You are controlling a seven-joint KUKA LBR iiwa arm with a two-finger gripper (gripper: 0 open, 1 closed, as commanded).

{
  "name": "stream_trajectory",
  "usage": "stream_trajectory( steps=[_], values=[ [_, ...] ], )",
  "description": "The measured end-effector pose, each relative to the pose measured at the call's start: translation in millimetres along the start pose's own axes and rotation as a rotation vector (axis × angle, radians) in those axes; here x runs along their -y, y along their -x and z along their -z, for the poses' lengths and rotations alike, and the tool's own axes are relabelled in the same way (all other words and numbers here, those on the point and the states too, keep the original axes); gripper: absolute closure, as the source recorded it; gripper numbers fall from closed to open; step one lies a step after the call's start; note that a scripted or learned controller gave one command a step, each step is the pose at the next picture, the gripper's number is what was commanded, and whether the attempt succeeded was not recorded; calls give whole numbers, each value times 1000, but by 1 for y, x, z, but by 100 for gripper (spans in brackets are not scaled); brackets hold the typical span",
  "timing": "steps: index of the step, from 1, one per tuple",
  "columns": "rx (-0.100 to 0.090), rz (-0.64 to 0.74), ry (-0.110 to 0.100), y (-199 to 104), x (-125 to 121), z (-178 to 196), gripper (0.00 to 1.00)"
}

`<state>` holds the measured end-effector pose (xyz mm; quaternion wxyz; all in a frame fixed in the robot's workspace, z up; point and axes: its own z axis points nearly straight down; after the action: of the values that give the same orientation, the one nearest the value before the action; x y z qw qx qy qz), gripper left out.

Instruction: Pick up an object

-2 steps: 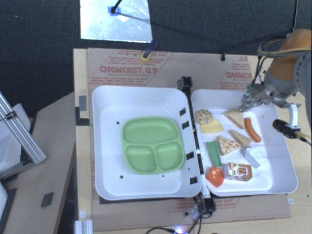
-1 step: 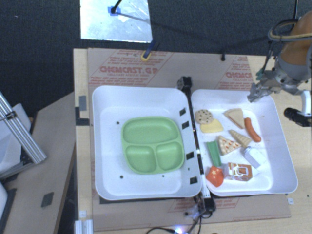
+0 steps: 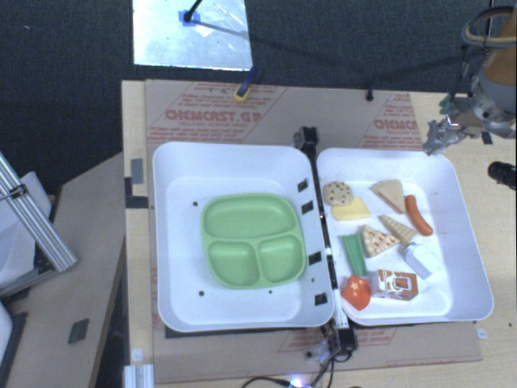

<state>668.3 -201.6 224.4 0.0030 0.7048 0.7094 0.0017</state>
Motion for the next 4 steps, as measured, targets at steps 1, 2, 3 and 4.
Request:
stream_trajectory(
  steps=[1, 2, 3, 4],
  values=[
    [-4, 4, -4, -63, -2, -2, 100],
    [-3, 3, -6, -113, 9, -7, 100],
    [-4, 4, -5, -162, 17, 3, 100],
    [-2, 0, -3, -162, 3, 6, 100]
  ],
)
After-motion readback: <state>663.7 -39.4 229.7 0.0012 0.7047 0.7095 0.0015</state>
